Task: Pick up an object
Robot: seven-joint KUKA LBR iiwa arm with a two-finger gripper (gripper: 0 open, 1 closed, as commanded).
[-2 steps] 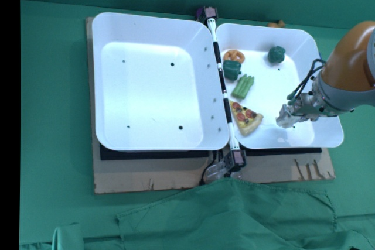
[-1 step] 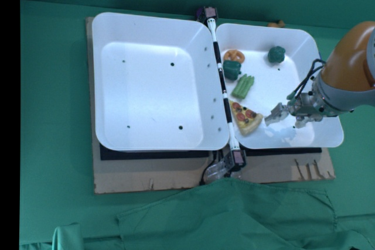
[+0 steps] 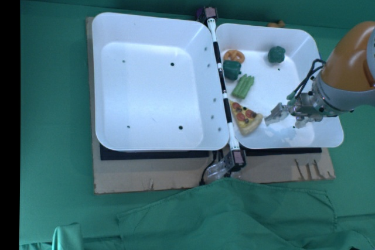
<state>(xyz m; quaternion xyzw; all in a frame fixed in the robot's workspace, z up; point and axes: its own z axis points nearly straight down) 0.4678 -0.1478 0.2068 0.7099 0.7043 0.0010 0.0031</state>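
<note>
**End effector hovers near pizza slice**

The end effector, fingers spread and holding nothing, hangs at the frame's right over the right bin. The toy pizza slice lies just left, against the bin wall; a descent could miss it.

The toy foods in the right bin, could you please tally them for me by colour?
Green: 3, the broccoli floret, the dark green pepper and the asparagus bundle
Orange: 1, the round orange piece
Mixed yellow and red: 1, the pizza slice
Total: 5
</note>
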